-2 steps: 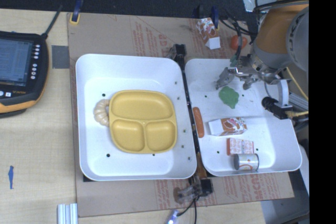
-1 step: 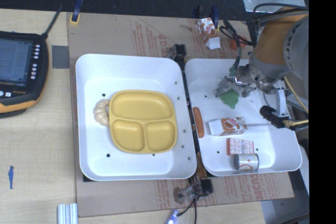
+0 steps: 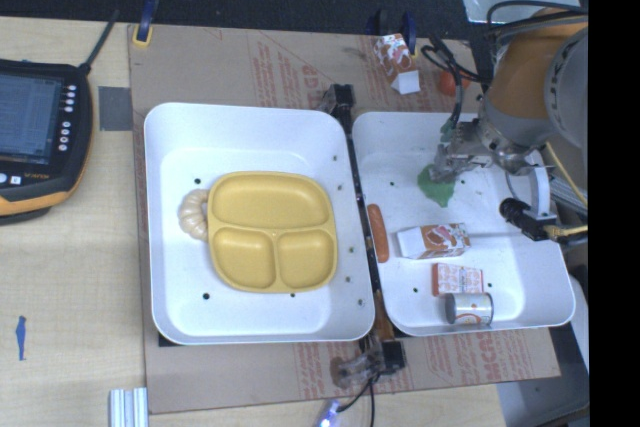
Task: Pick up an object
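My gripper [image 3: 450, 163] hangs over the back part of the right bin [image 3: 535, 300], reaching in from the right. A small green object [image 3: 437, 187] lies directly under its tip, touching or almost touching it. Further forward in the same bin are a brown sausage [image 3: 377, 231] against the left wall, a white and red carton [image 3: 432, 240], a small red box [image 3: 458, 278] and a silver can [image 3: 468, 308] on its side.
The left bin [image 3: 175, 305] holds a yellow divided plate [image 3: 272, 230] with a tan bun-like object [image 3: 192, 213] at its left edge. Behind the right bin lie a small carton [image 3: 393, 50] and a white cube [image 3: 406, 82]. A control tablet [image 3: 35, 137] sits at far left.
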`<state>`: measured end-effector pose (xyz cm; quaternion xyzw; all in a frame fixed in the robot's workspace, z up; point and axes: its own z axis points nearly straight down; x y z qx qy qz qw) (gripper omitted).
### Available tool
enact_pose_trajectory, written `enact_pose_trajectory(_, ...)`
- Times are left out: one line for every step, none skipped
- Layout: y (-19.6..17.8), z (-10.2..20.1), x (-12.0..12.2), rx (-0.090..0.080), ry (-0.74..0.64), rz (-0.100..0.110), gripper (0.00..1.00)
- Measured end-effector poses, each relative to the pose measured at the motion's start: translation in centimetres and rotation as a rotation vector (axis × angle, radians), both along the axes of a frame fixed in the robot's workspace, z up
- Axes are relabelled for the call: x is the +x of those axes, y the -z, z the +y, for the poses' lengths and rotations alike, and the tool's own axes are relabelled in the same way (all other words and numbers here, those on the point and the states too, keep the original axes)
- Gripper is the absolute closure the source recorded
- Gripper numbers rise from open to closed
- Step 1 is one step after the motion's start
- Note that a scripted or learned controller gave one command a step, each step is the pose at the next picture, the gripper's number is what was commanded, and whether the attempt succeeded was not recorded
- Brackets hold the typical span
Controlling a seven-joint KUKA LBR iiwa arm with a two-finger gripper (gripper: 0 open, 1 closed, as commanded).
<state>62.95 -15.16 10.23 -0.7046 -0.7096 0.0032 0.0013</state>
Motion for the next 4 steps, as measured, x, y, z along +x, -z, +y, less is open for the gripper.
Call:
enact_pose_trajectory(0.0, 0.0, 0.0, 0.000, 0.000, 0.000, 0.00)
enact_pose_trajectory(1.0, -0.2, 2.7, 0.002, 0.001, -0.004, 0.00)
enact_pose_trajectory(1.1, 0.5, -0.3, 0.001, 0.003, -0.002, 0.00)
enact_pose_trajectory(0.0, 0.4, -0.3, 0.000, 0.001, 0.000, 1.00)
